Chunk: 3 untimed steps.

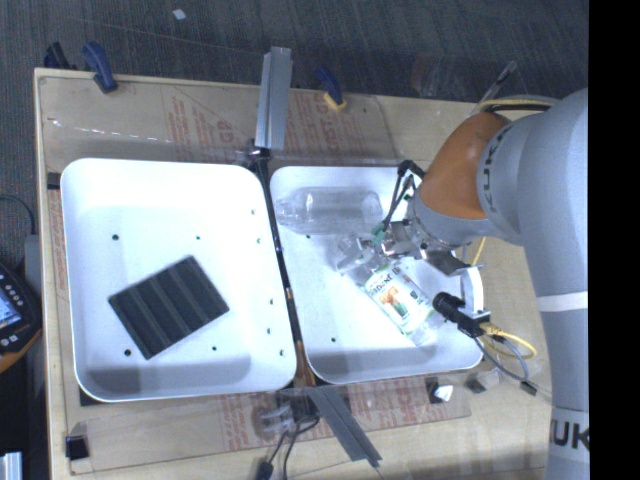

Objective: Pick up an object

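Two bottles are lying under the gripper (385,250); it's reaching for the labelled bottle (402,300), grip unclear; a lift seems next.

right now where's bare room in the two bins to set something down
Left bin: bare floor all around the black ridged panel, widest toward its far wall. Right bin: crowded by the clear bottle, labelled bottle and gripper; bare near-left corner.

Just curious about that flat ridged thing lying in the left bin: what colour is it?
Dark grey to black, with lengthwise ridges; the camera view shows the ridged slab plainly.
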Each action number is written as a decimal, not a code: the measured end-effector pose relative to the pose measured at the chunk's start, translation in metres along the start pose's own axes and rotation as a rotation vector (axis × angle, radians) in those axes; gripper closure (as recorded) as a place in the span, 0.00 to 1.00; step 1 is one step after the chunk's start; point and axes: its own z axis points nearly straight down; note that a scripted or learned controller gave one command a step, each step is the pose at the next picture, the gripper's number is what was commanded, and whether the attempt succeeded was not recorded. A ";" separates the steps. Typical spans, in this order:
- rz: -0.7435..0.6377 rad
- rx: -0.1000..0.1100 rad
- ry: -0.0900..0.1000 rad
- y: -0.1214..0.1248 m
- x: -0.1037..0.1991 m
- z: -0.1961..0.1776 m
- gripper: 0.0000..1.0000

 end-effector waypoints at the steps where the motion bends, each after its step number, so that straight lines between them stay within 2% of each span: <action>1: -0.082 0.000 0.001 0.059 -0.004 -0.035 0.00; 2: -0.142 0.003 0.002 0.008 0.001 0.001 0.00; 3: -0.359 0.004 0.004 0.005 0.009 0.001 0.00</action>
